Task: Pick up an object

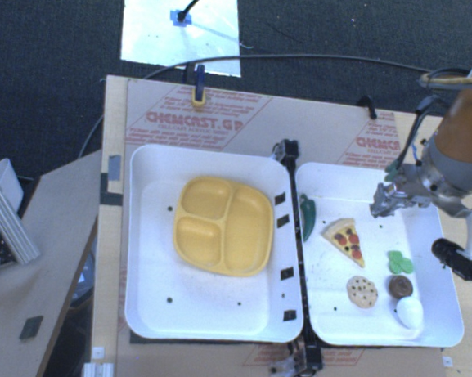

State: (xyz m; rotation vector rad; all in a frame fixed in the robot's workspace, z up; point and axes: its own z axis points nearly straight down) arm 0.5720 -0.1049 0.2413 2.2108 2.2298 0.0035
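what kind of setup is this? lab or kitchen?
Likely a robot lab test bench: two white bins clamped on a protective-film board, toy food like a pizza slice, and loose cabling.

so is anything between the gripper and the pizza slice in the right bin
Nothing visible. The gripper hangs above the right bin, up and right of the pizza slice, with bare white floor between them. The green pepper lies on the slice's far side.
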